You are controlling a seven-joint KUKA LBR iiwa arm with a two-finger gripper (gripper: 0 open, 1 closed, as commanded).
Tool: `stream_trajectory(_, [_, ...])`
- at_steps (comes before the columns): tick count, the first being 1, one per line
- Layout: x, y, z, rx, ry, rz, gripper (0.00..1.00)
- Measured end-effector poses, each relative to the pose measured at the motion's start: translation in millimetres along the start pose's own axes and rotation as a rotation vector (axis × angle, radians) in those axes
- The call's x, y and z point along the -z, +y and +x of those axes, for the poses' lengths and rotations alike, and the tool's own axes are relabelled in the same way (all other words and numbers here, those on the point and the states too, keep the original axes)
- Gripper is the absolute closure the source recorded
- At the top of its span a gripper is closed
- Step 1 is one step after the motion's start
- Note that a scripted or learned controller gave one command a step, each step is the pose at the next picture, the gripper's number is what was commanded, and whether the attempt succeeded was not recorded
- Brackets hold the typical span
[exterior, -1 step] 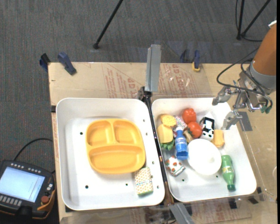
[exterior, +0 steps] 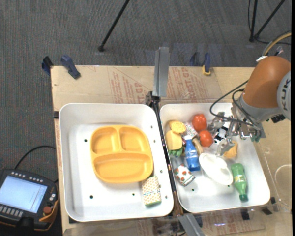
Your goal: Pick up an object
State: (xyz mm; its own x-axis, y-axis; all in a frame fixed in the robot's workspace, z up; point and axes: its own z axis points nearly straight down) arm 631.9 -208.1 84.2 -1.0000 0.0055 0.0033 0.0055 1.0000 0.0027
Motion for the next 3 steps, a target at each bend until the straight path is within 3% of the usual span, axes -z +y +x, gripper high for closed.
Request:
stream_trajectory(1, [5,82,-3,0.119,-0.007,0.001,0.00])
stream_trajectory(2, [3,103,67,0.200,-0.003,0.002,0.00])
stream_trajectory(3, [7,92,146,0.302,-0.001,-0.001,0.00])
